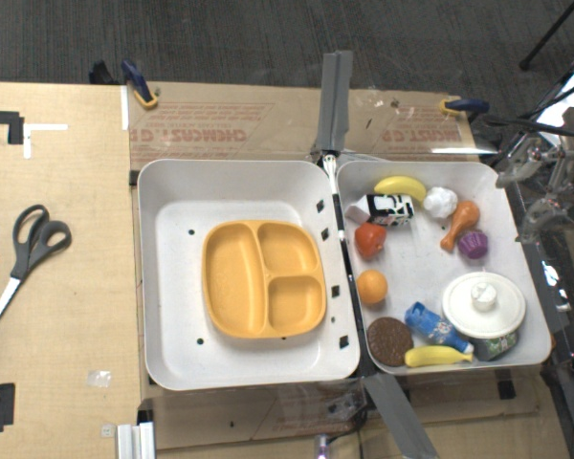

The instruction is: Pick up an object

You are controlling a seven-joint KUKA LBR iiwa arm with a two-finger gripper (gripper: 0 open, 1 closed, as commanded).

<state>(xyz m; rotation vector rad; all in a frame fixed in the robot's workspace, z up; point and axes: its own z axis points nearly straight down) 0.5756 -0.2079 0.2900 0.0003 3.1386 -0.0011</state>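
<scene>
The right bin (517, 208) holds several small things. Along its back lie a yellow banana (400, 186), a black-and-white toy (392, 208), a white crumpled lump (441, 200), an orange drumstick (459, 224) and a purple piece (473, 246). On its left side sit a red tomato (369, 241) and an orange ball (371, 286). At the front are a white lidded pot (483, 306), a blue item (429, 323), a brown disc (389, 340) and a second banana (438, 356). The left bin (163, 256) holds a yellow divided plate (264, 278).
Scissors (29, 247) lie on the wooden bench at the far left. Blue clamps (139, 84) (467, 107) pin cardboard behind the bins. A grey bar (335, 103) runs back from the seam between the bins. Dark equipment and cables (545, 189) crowd the right edge.
</scene>
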